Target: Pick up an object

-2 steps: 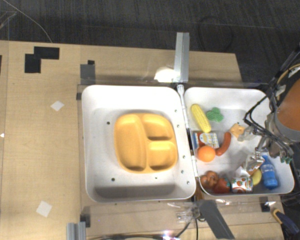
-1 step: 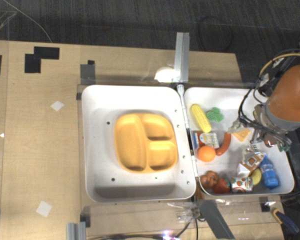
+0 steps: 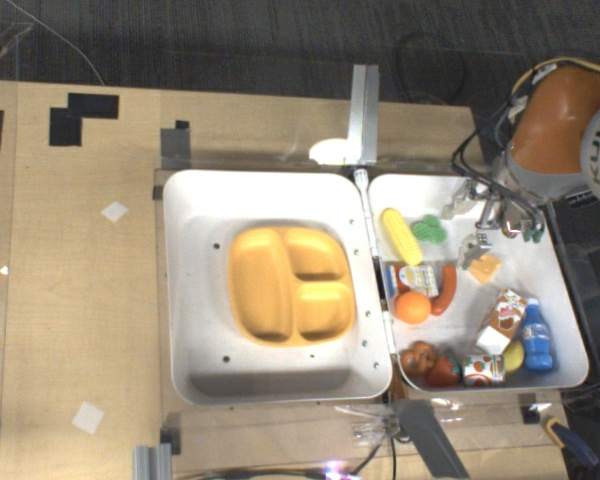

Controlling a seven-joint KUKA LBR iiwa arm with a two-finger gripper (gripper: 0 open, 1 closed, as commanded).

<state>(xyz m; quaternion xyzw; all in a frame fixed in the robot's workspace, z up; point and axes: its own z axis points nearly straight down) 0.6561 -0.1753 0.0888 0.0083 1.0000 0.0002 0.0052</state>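
Observation:
My gripper (image 3: pixel 478 236) hangs over the upper part of the right bin (image 3: pixel 563 298), below the arm's orange band (image 3: pixel 560 118). Right beneath it lies a small yellow cheese wedge (image 3: pixel 486 267). To its left are a yellow corn cob (image 3: pixel 401 236) and a green leafy piece (image 3: pixel 430 230). Further down lie an orange (image 3: pixel 413 308), a red sausage (image 3: pixel 445 289), a brown carton (image 3: pixel 504 318), a blue bottle (image 3: pixel 537 340), a small banana (image 3: pixel 515 356), a can (image 3: pixel 483 370) and a dark red fruit (image 3: pixel 427 362). Nothing is seen held.
The left bin (image 3: pixel 195 298) holds a yellow divided tray (image 3: pixel 290 283). A metal post (image 3: pixel 364 108) rises behind the wall between the bins. Cables (image 3: pixel 485 138) hang by the wrist. Wooden bench (image 3: pixel 70 288) lies to the left.

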